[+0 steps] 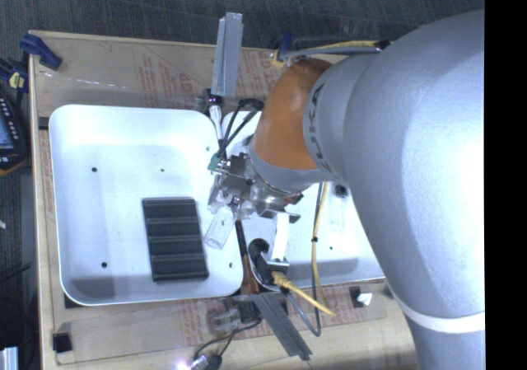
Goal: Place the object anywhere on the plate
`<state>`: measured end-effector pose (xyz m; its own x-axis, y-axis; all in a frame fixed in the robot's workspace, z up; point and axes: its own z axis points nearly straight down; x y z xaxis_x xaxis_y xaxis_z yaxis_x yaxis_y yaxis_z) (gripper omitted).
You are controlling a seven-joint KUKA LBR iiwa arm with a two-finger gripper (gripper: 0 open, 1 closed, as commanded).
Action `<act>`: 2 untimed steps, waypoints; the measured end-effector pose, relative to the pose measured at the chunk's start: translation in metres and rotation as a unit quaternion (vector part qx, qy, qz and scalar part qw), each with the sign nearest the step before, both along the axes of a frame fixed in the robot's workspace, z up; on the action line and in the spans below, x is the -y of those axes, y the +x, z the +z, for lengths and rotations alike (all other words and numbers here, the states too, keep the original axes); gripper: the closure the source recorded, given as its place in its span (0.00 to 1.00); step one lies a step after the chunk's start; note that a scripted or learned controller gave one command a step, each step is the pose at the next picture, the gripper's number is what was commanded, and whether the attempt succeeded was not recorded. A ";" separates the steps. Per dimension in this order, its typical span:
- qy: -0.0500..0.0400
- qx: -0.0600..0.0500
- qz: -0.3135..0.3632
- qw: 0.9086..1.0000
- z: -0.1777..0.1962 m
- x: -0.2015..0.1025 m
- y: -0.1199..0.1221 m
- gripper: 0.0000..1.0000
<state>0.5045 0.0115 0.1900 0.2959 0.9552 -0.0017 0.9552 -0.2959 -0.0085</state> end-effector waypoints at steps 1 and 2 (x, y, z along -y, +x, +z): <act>0.000 0.002 -0.034 0.999 0.047 -0.051 0.038 1.00; 0.000 0.000 0.105 0.994 -0.040 -0.097 -0.030 1.00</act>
